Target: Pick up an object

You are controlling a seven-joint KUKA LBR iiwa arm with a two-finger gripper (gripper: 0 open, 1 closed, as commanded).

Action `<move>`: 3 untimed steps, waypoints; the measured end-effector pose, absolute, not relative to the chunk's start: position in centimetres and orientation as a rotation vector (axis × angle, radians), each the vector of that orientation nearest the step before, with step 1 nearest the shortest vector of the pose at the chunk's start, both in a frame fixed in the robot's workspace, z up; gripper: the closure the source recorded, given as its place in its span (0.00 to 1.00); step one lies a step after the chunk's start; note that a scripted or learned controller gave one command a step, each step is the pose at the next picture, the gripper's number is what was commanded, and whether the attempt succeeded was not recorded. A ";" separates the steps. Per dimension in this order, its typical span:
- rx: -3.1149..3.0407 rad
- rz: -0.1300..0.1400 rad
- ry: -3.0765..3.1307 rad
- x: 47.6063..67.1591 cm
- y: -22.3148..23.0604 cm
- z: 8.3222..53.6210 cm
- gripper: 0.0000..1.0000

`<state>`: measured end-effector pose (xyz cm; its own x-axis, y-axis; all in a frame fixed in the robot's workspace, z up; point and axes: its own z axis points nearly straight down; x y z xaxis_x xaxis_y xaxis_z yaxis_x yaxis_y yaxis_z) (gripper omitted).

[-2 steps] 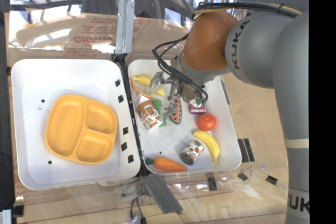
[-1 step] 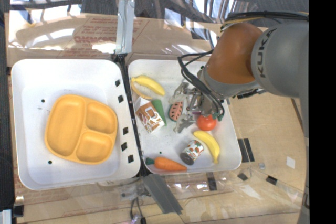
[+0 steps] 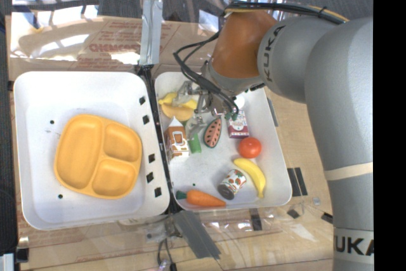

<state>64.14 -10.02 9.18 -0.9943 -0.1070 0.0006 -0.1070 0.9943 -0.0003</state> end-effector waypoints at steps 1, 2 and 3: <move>0.290 0.004 -3.133 60.1 -14.0 15.8 0.00; 0.375 0.003 -3.123 59.8 -9.9 9.3 0.00; 0.331 0.000 -3.124 56.2 -14.8 10.9 0.00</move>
